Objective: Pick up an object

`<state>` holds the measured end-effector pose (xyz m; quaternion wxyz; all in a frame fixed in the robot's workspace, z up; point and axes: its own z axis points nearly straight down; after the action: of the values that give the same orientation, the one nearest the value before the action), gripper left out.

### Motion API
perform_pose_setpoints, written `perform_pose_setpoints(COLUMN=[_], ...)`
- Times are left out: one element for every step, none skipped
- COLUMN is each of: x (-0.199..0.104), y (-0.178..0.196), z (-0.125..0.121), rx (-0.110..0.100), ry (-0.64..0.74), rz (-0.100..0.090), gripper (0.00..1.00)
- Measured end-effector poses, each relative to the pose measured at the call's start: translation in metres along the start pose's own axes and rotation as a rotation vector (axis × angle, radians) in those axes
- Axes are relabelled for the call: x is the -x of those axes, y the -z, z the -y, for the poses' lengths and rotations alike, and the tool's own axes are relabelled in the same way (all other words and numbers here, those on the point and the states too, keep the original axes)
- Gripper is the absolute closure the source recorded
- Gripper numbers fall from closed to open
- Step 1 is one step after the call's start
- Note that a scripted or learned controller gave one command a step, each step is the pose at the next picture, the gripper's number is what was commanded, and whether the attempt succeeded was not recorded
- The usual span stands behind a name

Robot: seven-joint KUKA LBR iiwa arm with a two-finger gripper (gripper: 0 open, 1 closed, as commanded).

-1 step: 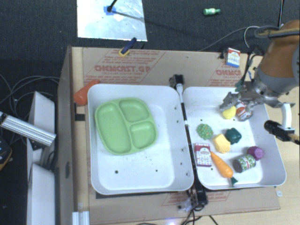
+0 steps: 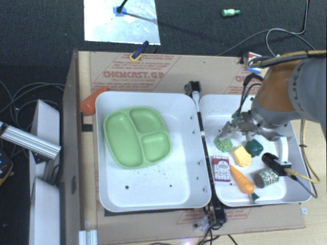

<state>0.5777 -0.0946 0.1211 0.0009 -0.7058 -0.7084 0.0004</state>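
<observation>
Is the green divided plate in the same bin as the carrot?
No. The green divided plate lies in the left bin, while the carrot lies in the right bin.

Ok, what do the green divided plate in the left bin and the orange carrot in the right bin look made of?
Green divided plate: likely moulded plastic, matte with a soft sheen and rounded compartment ridges. Orange carrot: probably a plastic toy, judging by its uniform colour and smooth surface, though too small to tell for sure.

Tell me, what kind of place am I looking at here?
Probably a robotics lab test bench, not a kitchen. A grey and orange robot arm reaches over two white bins set on cardboard, one bin holds toy food like a plastic carrot, and loose cables run across the dark floor.
</observation>
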Motion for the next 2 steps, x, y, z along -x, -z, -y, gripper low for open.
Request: perform_pose_setpoints(x=[-0.003, -0.003], y=[-0.037, -0.026], z=[0.007, 0.006], rx=[0.002, 0.004], ry=[-0.002, 0.0], rz=[0.001, 0.0], gripper=[0.0, 1.0])
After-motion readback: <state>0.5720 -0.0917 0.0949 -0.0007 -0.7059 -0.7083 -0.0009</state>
